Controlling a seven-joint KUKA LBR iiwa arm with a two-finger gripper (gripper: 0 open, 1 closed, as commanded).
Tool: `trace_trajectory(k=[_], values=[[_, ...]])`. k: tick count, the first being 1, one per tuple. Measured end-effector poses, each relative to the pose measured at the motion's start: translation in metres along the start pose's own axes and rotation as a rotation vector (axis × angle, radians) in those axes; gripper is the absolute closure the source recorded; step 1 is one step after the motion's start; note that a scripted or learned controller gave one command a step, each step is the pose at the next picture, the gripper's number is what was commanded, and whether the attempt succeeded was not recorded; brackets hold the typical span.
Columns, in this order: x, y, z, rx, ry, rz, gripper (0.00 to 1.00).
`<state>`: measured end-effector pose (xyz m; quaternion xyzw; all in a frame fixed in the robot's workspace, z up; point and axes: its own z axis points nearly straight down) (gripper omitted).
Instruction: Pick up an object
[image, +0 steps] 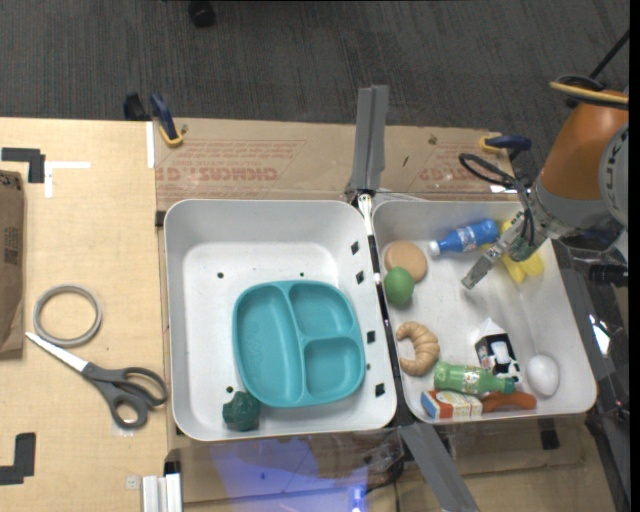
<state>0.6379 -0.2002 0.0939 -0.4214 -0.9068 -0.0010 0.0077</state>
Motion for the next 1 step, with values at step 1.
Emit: trace_trajectory(k=[1], values=[[-0.0161, 0.0059, 0.0004, 0.008, 0.03, 0.067, 0.0]])
